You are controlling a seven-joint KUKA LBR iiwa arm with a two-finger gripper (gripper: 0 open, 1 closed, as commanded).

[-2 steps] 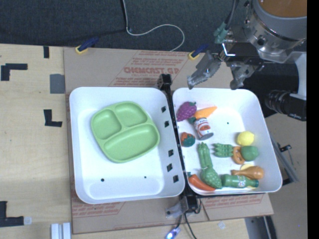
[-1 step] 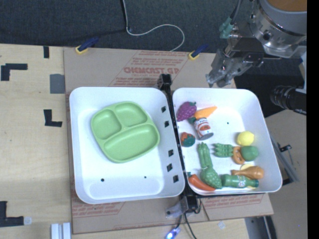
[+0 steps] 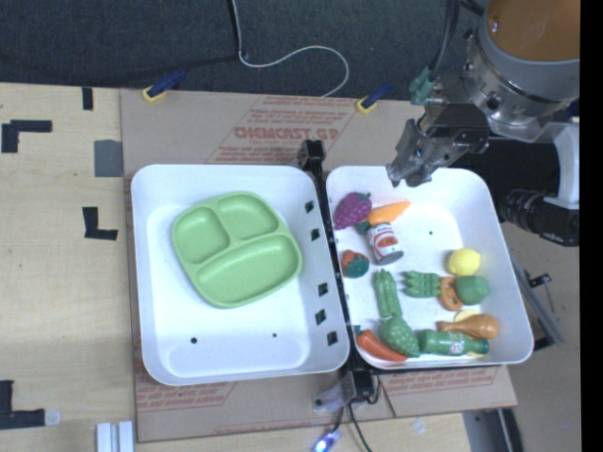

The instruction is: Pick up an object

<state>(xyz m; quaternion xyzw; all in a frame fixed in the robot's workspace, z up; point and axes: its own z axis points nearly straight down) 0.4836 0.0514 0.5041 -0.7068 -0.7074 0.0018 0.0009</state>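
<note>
With our end effector point(image 3: 412, 169) hanging bare above the right bin's point(image 3: 499, 217) far rim, its opening impossible to tell, we should descend squarely onto the small can point(image 3: 384, 241) lying just beside the purple grapes point(image 3: 352, 209).

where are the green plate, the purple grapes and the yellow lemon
green plate point(image 3: 237, 249), camera view, on the ridge between its compartments
purple grapes point(image 3: 351, 209), camera view, on the middle of the bunch
yellow lemon point(image 3: 464, 261), camera view, on its rounded top
</note>
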